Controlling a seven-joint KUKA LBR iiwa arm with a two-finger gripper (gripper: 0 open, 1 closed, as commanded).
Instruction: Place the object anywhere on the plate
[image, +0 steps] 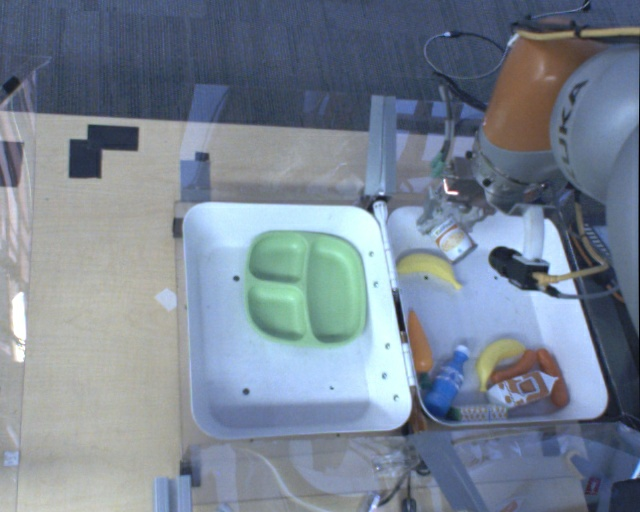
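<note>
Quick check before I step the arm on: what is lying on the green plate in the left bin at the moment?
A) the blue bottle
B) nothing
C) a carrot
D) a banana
B: the green plate in the left bin has all its compartments bare, while the two bananas, the blue bottle and the carrot all lie in the right bin.

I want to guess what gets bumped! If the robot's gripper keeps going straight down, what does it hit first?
Probably the small jar just under the gripper, in the right bin. Depth is hard to judge from above.
</note>
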